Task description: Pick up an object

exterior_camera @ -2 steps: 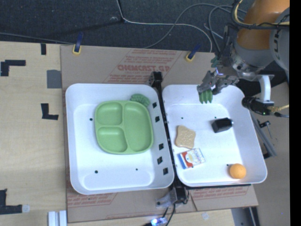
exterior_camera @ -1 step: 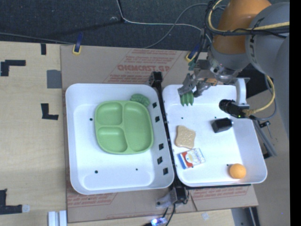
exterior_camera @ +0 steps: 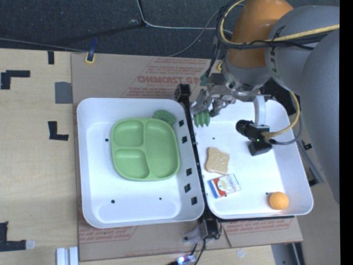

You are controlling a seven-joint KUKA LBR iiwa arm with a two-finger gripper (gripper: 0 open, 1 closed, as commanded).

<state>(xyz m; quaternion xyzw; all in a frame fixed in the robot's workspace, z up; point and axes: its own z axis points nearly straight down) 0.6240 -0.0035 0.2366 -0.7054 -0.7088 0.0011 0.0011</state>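
Under the two bins I am seeing brown cardboard [exterior_camera: 138,79] with faded red writing; I think it says "CHEMCAST", but it is too blurry to be sure. A small packet [exterior_camera: 223,185] in the right bin [exterior_camera: 287,173] is showing red, white and blue, and I cannot read its words.

My gripper [exterior_camera: 205,110] is hanging at the far left corner of the right bin, close to the wall between the bins. A small green thing [exterior_camera: 202,118] is sitting right at its tips. I cannot tell if the fingers are holding it or only touching it.

Near the middle of the right bin a toast-like piece [exterior_camera: 217,161] is lying just above the packet. An orange ball [exterior_camera: 278,201] is resting in the near right corner, well apart from the gripper. A black part with a green light [exterior_camera: 255,133] is hanging off the arm over the bin.

The left bin [exterior_camera: 94,170] is holding a green tray [exterior_camera: 145,149] with three parts. Another small green thing [exterior_camera: 164,115] is peeking out behind the tray.
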